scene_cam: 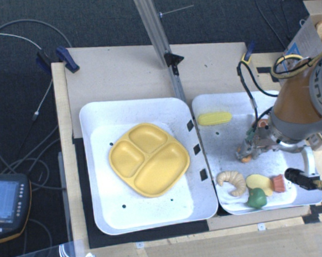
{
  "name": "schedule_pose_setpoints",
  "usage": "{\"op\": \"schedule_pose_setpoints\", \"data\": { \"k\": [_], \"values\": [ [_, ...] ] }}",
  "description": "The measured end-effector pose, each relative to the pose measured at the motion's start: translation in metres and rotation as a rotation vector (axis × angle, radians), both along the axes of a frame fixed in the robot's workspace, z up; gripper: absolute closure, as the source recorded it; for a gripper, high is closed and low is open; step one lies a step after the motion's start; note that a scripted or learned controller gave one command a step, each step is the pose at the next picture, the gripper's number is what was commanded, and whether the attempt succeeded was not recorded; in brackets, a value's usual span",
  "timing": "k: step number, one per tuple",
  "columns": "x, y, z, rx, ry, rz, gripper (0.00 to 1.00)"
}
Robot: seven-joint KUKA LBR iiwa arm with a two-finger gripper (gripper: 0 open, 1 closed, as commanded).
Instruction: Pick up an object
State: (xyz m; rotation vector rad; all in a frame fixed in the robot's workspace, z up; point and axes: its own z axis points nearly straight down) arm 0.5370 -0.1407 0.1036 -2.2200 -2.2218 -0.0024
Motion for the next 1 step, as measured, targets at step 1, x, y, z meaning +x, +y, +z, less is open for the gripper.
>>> {"op": "schedule_pose_setpoints", "data": {
  "k": [1],
  "values": [
    [0.0047,0.0036,0.0443,-0.003,-0.005,0.001,1.00]
  ]
}}
